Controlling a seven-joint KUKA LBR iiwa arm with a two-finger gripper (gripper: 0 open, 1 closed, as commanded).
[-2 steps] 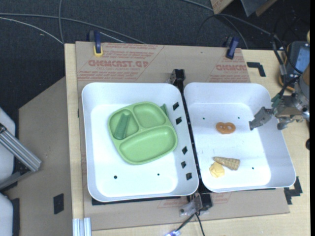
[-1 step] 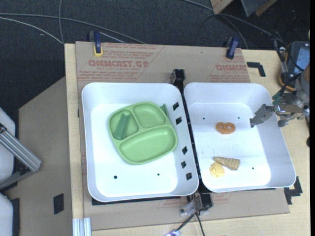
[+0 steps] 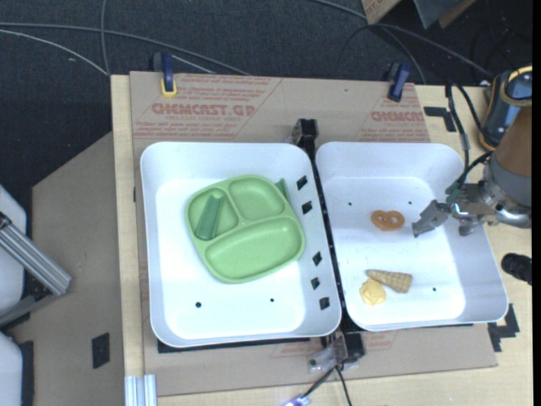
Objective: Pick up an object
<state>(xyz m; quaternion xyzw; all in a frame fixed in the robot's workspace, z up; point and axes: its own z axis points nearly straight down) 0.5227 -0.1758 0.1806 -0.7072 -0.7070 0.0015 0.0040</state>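
Note:
In the right bin [image 3: 473,307] lie a brown pretzel [image 3: 388,220], a tan cone [image 3: 390,279] and a small yellow piece [image 3: 372,293] touching the cone's left end. My gripper [image 3: 442,225] hangs over the bin's right side, just right of the pretzel. It is open, its fingers spread apart with nothing between them. One dark fingertip [image 3: 420,227] points toward the pretzel without touching it. The left bin [image 3: 169,311] holds a green divided plate [image 3: 247,227] with a darker green piece [image 3: 208,215] in its left compartment.
A black divider with clips [image 3: 314,227] runs between the two bins. Blue clamps [image 3: 169,74] [image 3: 397,80] hold the cardboard board at the back. Cables trail near the arm's wrist [image 3: 499,184] at the right.

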